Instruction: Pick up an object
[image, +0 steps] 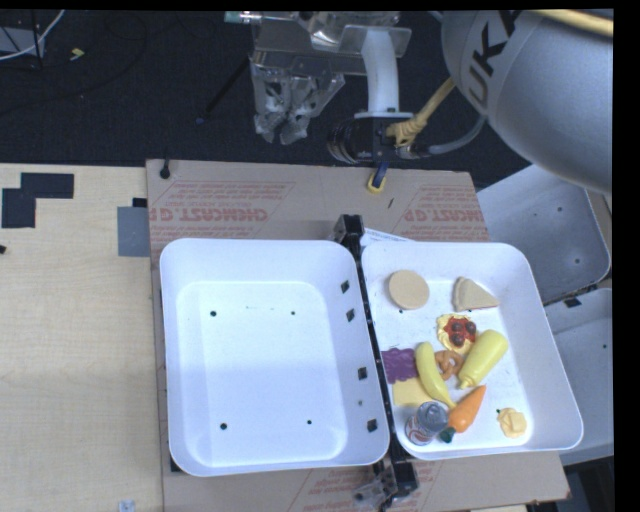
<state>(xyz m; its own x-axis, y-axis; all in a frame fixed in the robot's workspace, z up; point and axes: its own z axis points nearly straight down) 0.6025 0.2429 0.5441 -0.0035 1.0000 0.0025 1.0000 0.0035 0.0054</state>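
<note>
Jaws' state I cannot tell — the gripper hangs at top centre, the banana well below-right, lying near-vertical in frame.

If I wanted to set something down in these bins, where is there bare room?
The left bin offers bare floor from wall to wall. In the right bin, free strips lie along the far wall behind the round cracker and beside the right wall. It is crowded around the banana, carrot and can.

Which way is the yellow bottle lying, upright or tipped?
Tipped: the yellow bottle lies on its side in the right bin, leaning across the toy food.
</note>
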